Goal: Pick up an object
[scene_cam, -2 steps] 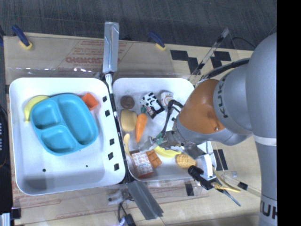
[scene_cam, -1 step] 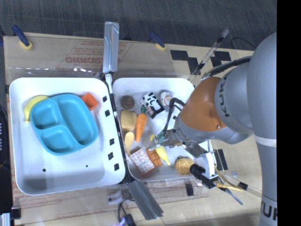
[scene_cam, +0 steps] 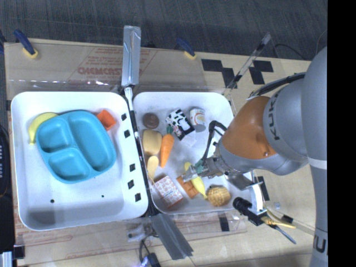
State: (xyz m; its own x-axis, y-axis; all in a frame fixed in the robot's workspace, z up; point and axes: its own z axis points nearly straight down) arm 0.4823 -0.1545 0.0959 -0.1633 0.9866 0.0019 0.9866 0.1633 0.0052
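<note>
My gripper [scene_cam: 196, 170] is low in the right bin [scene_cam: 214, 102], near its front. It hangs right over a small yellow toy [scene_cam: 198, 186] and an orange block [scene_cam: 188, 187]; I cannot make out whether it touches them. A carrot [scene_cam: 166, 149], a pale yellow piece [scene_cam: 151, 142], a red-and-white packet [scene_cam: 167, 189] and a tan ridged lump [scene_cam: 218, 195] lie close by. Further back are a brown round piece [scene_cam: 150, 119], a black-and-white cow toy [scene_cam: 178, 122] and a small can [scene_cam: 197, 116].
The left bin [scene_cam: 33, 204] holds a blue divided plate [scene_cam: 78, 144], a yellow banana [scene_cam: 38, 124] and an orange piece [scene_cam: 105, 118]. A divider with black clips [scene_cam: 132, 149] runs between the bins. The arm's orange band [scene_cam: 250, 135] overhangs the right bin's right side.
</note>
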